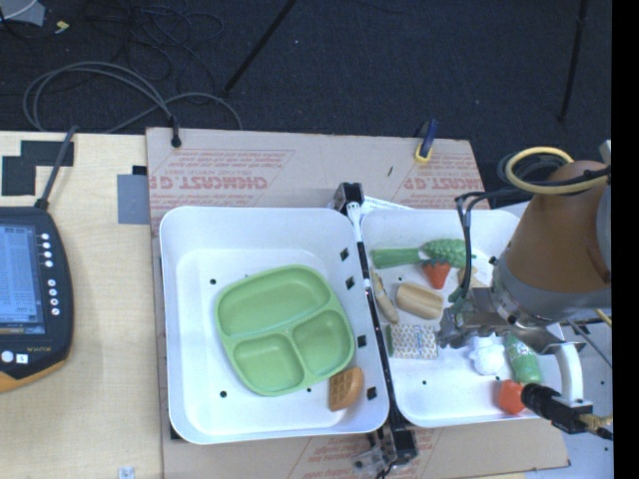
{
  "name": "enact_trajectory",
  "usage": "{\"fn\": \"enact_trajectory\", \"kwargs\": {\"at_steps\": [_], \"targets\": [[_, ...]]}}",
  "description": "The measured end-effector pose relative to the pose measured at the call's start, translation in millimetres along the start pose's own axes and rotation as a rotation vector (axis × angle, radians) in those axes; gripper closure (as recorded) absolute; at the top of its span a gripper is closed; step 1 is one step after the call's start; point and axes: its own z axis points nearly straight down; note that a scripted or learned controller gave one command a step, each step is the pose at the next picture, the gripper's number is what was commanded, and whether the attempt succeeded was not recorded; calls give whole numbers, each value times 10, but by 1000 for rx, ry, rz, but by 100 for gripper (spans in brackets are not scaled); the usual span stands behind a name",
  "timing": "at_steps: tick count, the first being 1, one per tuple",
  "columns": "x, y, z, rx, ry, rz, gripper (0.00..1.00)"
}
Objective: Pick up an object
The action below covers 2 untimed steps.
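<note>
Bun (419, 300) sits just beside tool (457, 329); I can't tell its opening. Clutter's tight, I'd expect a glancing miss.

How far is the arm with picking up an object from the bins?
Done: the arm has reached over the right bin, with its gripper low among the toy food, near the bread roll. In hand: I see nothing lifted. Left: gripping one item and raising it. The green tray sits in the left bin.
</note>
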Motion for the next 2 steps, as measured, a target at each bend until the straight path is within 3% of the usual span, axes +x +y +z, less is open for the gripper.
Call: {"fn": "enact_trajectory", "kwargs": {"at_steps": [1,2], "targets": [[368,35,197,-1,-2,2,100],[998,27,-1193,-18,-2,-4,100]]}}
